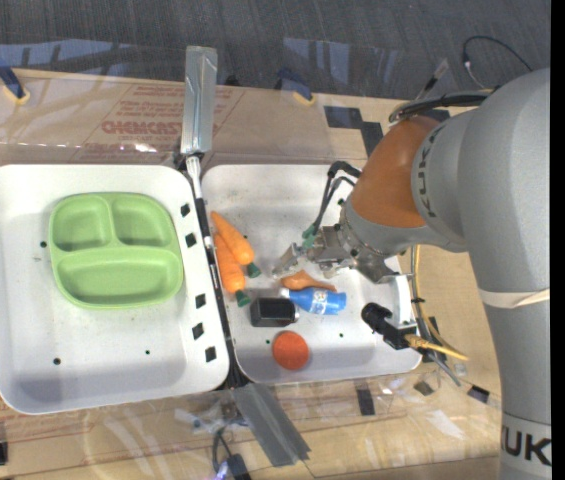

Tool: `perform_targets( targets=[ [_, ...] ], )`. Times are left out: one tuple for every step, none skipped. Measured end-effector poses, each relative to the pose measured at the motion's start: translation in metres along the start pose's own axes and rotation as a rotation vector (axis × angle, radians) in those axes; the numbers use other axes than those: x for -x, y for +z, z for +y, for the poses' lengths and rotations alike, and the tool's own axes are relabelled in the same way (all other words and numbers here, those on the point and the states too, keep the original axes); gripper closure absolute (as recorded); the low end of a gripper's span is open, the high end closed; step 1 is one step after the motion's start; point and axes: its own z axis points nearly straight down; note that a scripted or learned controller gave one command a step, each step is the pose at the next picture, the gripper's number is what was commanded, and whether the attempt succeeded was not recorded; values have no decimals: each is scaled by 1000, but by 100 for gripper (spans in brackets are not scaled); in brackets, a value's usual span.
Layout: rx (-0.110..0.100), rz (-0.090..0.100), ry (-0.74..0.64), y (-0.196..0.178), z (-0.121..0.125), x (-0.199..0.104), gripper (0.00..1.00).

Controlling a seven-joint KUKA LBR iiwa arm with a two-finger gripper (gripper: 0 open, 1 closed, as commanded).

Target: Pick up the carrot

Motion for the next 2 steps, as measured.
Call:
perform_targets(
  targets=[
    [0, 2, 157, 11, -18, -30, 0],
    [-2, 2, 154, 2, -18, -29, 100]
  ],
)
